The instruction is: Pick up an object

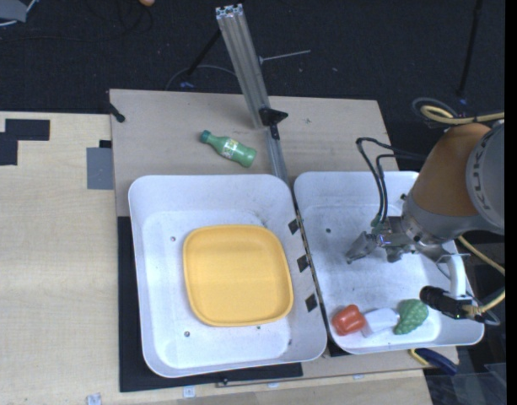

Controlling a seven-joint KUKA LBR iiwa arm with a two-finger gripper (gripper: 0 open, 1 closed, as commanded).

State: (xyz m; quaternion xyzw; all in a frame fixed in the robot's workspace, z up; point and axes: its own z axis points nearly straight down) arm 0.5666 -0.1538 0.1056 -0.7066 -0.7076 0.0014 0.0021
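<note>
The tool [360,250] is hovering over bare floor of the right bin [342,201], fingers looking apart and gripping nothing. The red pepper [349,318], white piece [379,321] and green toy [411,315] are lying clustered below the tool near the bin's front wall, so a straight descent is risking an empty close, and crowding is risking a nudge.

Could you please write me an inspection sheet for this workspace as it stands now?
Surface: wooden bench bearing two shallow white bins side by side, left bin and right bin.
Job's things: red pepper, white item and green leafy item along the right bin's near edge; yellow plate in the left bin.
Clutter: green bottle lying on the bench behind the left bin.
Gripper: gripper low over the right bin, nothing seen between its fingers.
Cables: black cables looping up from the wrist.
Surroundings: metal rail slanting over the bench; dark floor behind.
</note>
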